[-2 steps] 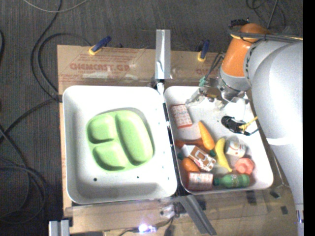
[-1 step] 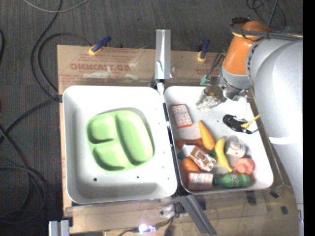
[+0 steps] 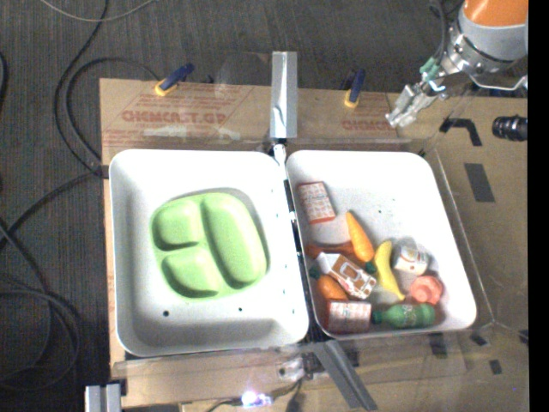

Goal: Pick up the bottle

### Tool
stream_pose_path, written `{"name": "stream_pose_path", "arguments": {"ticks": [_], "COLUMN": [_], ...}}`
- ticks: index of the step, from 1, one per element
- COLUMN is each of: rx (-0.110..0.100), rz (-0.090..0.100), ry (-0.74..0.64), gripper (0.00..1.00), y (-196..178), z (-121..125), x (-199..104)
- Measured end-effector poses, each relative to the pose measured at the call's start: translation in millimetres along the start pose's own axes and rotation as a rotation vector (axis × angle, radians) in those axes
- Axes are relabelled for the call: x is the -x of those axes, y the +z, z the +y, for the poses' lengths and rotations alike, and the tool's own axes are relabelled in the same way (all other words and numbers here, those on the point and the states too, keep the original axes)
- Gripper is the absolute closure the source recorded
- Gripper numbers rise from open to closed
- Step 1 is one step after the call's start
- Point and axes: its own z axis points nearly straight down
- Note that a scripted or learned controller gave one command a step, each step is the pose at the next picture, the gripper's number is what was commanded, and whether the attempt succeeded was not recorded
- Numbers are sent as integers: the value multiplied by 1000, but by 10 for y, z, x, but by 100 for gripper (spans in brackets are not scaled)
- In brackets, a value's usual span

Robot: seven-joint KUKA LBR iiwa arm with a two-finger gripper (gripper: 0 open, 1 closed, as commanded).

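Faint red lettering (image 3: 168, 118) runs along the desk's far edge, left part, and more (image 3: 367, 124) near the far right corner; neither is legible.

1. You see the gripper (image 3: 410, 108) poised above the bench's far right, beyond the right bin (image 3: 433, 178).
2. The green bottle (image 3: 405, 316) lies in that bin's near corner.
3. A green tray (image 3: 208, 243) sits in the left bin (image 3: 129, 230).

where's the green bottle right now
The green bottle lies on its side at the near edge of the right bin, beside a banana.
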Motion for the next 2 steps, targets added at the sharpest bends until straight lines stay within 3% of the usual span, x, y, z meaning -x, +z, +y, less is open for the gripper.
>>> {"name": "stream_pose_path", "arguments": {"ticks": [1,2], "rx": [-1,2], "rz": [5,0], "ry": [45,-146], "gripper": [100,100], "y": [335,62], "z": [265,311], "x": [-903,-876]}}
